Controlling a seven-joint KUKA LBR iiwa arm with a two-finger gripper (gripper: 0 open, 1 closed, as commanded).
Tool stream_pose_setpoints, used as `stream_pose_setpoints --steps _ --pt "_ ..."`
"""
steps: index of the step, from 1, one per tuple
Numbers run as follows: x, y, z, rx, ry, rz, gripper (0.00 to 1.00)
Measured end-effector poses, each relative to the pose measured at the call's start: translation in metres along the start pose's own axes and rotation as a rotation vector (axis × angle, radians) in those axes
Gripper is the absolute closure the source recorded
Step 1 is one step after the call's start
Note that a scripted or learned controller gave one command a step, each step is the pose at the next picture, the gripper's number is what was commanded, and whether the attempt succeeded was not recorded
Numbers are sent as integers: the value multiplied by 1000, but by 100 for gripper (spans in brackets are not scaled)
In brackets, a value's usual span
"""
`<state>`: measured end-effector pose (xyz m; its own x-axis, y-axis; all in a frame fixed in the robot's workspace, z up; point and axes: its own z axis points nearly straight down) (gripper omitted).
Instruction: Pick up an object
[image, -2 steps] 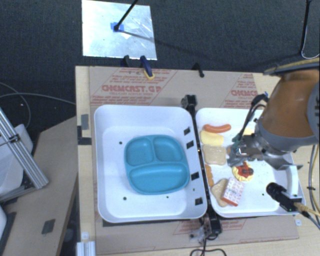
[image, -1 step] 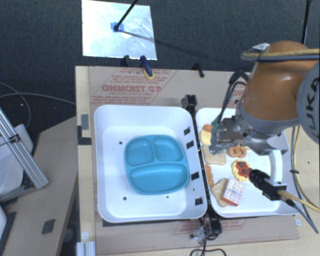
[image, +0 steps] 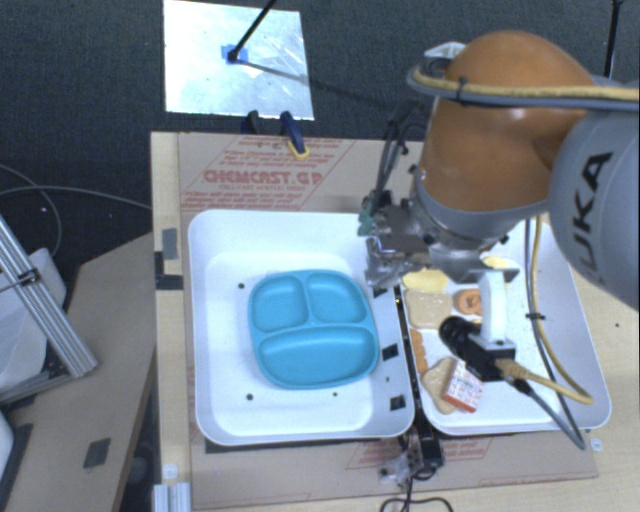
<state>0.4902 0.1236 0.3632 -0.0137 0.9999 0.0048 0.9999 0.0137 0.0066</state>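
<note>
Arm comes in from the right, wrist hanging over the seam between the two bins. The tool (image: 385, 262) sits low at the upper end of that seam, just above the right bin's top-left corner. Whether it is open or closed, cannot tell (dark, blurred, half hidden under the wrist). Nothing visibly held.

Left bin (image: 215, 300) holds one blue tray (image: 312, 328), three compartments, lying flat, down and left of the tool. Right bin (image: 580, 350) holds the small stuff: a pale yellow piece (image: 427, 281) just right of the tool and nearly under it, an orange round item (image: 467, 299) beside that, a white stick (image: 494, 305) lying roughly up-down, a black handled thing (image: 472, 345) angled toward the lower right, and a red-white packet (image: 462, 388) near the bottom edge.

Key relation: nearest pick candidate looks like the yellow piece, a short shift right and slightly down from the tool. It seems flat and low (edge grab is likely hard). The stick's long axis runs up-down in the view, so a grasp across its width would probably suit better. The tray is wide and flat, likely a poor fit.
</note>
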Motion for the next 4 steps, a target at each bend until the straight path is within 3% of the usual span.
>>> stream_pose_setpoints --steps 1,2,3,4 --pt "-6 1 -8 3 -4 4 100" --pt "-22 -8 146 22 -9 16 100" --pt "-20 -4 128 4 -3 12 100" --pt "12 -3 34 -4 0 5 100"
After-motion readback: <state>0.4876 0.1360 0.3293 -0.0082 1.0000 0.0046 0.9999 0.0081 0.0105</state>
